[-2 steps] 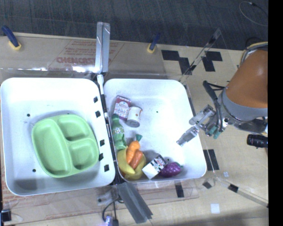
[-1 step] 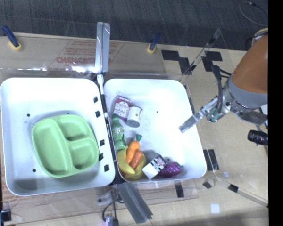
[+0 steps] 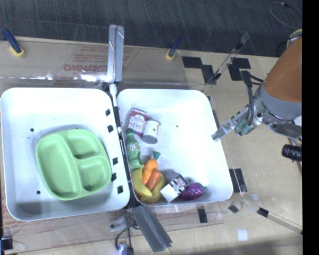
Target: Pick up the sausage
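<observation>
Your hand (image 3: 235, 127) hangs over the bare worktop (image 3: 266, 179), just outside the right wall of the right-hand bin (image 3: 194, 102), with the grey arm and its orange band behind it toward the view's right edge. At this angle you cannot tell whether the hand is released or clenched, and nothing shows in its grasp. Everything you care about lies to the view's left of the hand and lower in the picture, inside that bin. What looks most like the sausage (image 3: 156, 180) is a short orange-red piece well apart from the hand, down and to the left, in the cluster by the bin's near left corner; its identity is not sure at this size. It lies against a carrot (image 3: 149, 167) with a green top and rests on a yellow fruit (image 3: 142, 192). Nearer the hand than the sausage, in the same cluster, sit a small white box (image 3: 174, 189) and a purple piece (image 3: 193, 191), the two touching. Further left of the hand, about level with it, a red and white packet (image 3: 136, 121) and a small can (image 3: 151, 132) lie side by side, with a green bottle (image 3: 132, 147) just below them along the bin's left wall. Farthest from the hand, the left bin (image 3: 16, 105) holds a green divided tray (image 3: 74, 163).
</observation>
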Robot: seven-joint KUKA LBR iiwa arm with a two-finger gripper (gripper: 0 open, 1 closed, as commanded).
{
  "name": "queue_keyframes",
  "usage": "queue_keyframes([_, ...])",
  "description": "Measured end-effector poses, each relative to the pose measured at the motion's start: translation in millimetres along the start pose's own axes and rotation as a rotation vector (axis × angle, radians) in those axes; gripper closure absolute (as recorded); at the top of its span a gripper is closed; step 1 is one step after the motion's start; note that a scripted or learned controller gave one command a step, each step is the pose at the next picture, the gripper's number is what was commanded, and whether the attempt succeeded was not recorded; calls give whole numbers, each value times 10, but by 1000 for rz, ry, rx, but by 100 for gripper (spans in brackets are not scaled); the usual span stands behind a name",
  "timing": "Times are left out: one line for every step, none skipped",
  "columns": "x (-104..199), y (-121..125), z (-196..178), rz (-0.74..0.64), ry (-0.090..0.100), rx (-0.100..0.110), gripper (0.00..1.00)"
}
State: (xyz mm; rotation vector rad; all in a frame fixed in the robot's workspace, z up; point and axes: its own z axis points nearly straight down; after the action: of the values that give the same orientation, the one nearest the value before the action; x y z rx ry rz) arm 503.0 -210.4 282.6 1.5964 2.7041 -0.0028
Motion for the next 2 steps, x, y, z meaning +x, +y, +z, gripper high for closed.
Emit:
queue_keyframes([0,0,0,0,0,0,0])
queue_keyframes([135,-229,1585,43,4,1,0])
